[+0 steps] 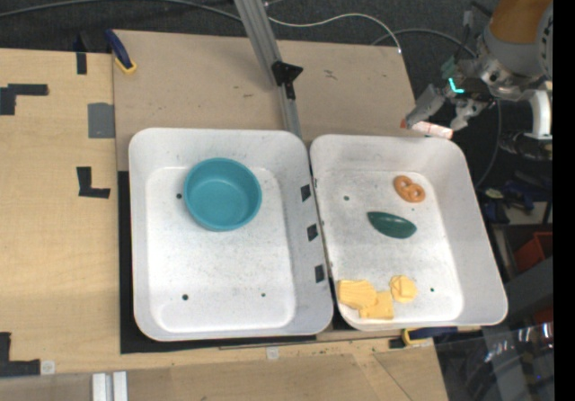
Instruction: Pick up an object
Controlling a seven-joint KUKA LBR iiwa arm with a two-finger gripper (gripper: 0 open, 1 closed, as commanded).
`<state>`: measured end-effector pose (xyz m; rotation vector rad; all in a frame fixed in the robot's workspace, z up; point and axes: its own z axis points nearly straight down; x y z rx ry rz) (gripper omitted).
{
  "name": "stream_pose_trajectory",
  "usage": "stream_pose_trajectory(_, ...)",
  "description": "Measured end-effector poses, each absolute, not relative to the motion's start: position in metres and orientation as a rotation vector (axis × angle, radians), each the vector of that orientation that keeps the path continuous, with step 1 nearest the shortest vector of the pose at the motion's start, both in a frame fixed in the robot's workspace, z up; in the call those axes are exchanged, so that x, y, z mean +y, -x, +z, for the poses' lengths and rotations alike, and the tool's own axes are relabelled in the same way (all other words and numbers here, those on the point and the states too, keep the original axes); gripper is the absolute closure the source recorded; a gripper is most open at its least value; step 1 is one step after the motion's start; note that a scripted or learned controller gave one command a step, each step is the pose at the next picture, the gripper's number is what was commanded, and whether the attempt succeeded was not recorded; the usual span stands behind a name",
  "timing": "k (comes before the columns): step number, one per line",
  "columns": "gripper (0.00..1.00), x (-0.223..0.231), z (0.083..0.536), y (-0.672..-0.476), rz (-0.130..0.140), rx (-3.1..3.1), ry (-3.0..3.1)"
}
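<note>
Above right bin's far corner: gripper, fingers spread, nothing held; pretzel, green piece below, unobstructed.

1. You see a teal bowl upright in the left bin, near its far side.
2. You see an orange pretzel-shaped piece in the right bin, toward the far right.
3. A dark green oval object lies flat just below it.
4. Yellow irregular pieces lie together near the front edge.
</note>
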<state>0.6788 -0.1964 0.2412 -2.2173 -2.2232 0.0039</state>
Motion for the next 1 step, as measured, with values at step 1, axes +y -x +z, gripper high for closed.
stream_pose_trajectory(1, 0.0, -0.1964, 0.2424, -0.6792, 0.003, -2.225, 2.218)
